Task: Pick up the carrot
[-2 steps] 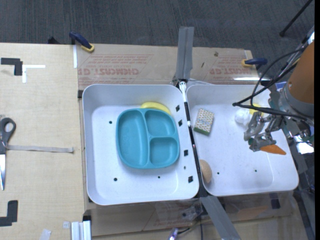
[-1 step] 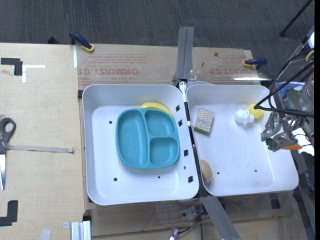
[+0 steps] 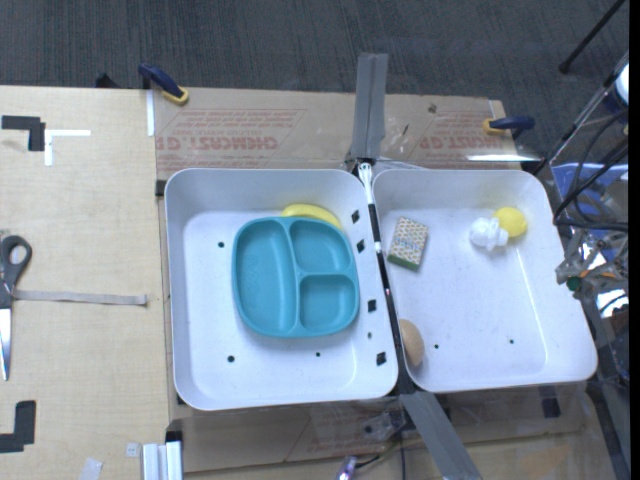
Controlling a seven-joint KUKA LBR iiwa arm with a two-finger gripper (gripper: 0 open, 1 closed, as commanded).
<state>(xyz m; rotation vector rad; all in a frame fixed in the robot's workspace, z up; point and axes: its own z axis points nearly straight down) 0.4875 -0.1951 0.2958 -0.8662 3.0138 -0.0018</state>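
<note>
Tan-orange lump (image 3: pixel 410 343), my best guess at the carrot, lies tight against the right bin's (image 3: pixel 560 368) left wall; a descent there could strike that wall. I cannot tell the gripper state

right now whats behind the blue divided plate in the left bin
A yellow object pokes out past the far edge of the blue divided plate, between it and the bin's back wall. Just a curved sliver shows; the plate covers the rest, so I can't tell what it is.
</note>
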